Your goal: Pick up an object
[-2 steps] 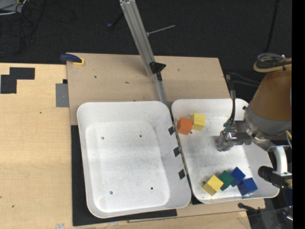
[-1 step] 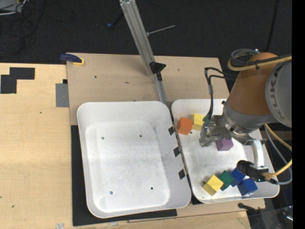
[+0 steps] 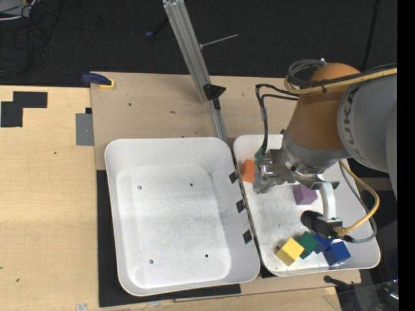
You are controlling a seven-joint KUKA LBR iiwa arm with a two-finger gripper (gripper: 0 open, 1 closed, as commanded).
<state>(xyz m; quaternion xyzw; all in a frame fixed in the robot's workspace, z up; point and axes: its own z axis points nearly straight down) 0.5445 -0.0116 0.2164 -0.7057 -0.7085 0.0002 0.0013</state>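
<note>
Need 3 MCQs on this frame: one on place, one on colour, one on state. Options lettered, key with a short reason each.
1. Where do the small blocks lie?
A. in the left bin
B. in the right bin
C. on the bare bench

2. What colour is the block beside the pincer at the right bin's left wall?
A. orange
B. white
C. black

3. How does the purple block stand to the cluster at the bin's near end?
A. stacked on top of it
B. apart from it, further up the bin
C. under the yellow block

Key:
1 B: the yellow block, green block, blue block, purple block and orange block all sit within the right bin; none are in the left bin.
2 A: the block next to the pincer is orange.
3 B: bare bin floor separates the purple block from the yellow, green and blue group.
</note>
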